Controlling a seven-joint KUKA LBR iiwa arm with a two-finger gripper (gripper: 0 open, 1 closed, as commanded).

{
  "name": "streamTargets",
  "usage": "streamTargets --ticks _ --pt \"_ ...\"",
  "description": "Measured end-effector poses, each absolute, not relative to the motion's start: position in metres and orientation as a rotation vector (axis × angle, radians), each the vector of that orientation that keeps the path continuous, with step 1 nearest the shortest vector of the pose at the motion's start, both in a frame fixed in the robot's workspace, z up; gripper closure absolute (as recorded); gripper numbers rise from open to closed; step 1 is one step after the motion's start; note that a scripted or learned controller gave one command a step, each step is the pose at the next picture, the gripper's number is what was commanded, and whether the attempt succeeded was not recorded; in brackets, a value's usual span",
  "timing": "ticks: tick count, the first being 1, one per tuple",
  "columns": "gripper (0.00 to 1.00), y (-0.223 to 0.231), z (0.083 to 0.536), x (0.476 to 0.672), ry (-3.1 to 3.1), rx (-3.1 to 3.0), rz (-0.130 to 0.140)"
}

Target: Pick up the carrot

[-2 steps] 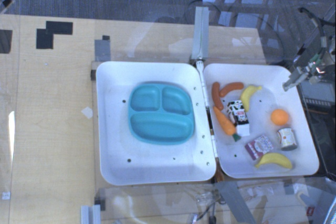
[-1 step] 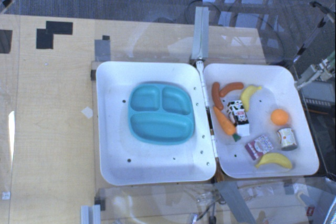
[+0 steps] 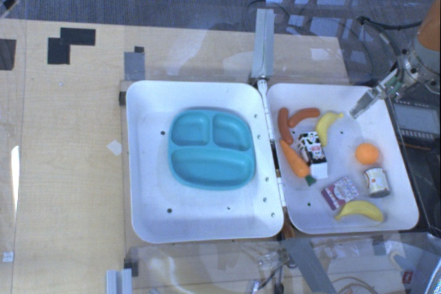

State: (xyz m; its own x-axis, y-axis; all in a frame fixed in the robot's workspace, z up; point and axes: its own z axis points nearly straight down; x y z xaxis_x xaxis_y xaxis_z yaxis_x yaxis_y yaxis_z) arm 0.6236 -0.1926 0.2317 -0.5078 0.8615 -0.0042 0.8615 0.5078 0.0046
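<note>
The carrot is orange with a small green end. It lies slanted in the left part of the right bin, close to the wall between the two bins. A black-and-white milk carton touches its right side. My gripper hangs over the upper right part of that bin, well to the right of the carrot and above it in the view. Nothing is seen in its grasp.
Two sausages, a yellow banana, an orange, a small can, a purple packet and a second banana share the right bin. A blue divided plate sits in the left bin.
</note>
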Motion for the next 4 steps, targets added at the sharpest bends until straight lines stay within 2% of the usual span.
streamTargets --ticks 1,2,3,4 --pt "0.0 -0.206 0.313 0.57 2.86 1.271 0.002" --pt "0.0 -0.206 0.376 0.533 3.011 0.845 -0.001" --pt "0.0 -0.205 0.332 0.594 3.044 0.73 0.0" --pt "0.0 -0.206 0.375 0.563 3.093 0.464 -0.002"
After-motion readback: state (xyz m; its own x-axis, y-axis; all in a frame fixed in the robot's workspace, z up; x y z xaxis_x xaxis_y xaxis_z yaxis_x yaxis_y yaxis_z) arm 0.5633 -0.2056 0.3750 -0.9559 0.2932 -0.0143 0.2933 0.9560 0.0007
